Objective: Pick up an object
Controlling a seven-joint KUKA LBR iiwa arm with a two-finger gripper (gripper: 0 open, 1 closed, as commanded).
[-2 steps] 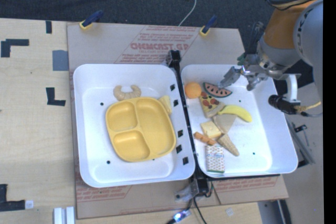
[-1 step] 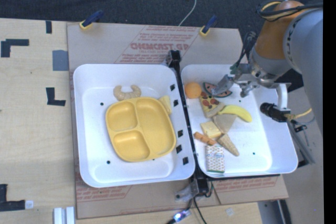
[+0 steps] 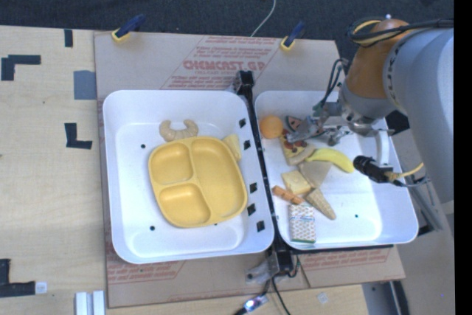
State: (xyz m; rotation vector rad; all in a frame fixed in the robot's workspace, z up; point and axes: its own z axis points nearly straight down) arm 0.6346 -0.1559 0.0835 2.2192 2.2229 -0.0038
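The grey arm (image 3: 413, 77) reaches in from three o'clock over the worktop (image 3: 44, 158). The left bin (image 3: 118, 181) holds a yellow divided plate (image 3: 197, 181) with a beige ring-shaped toy (image 3: 179, 130) at its eleven o'clock. In the right bin (image 3: 391, 221) the tool (image 3: 306, 130) sits low at the bin's ten o'clock — whether spread or pressed together, I cannot tell. Just beside it lie an orange ball (image 3: 271, 127) at nine o'clock and a banana (image 3: 331, 158) at five o'clock; a small packet (image 3: 302, 223) lies at the bin's six o'clock.
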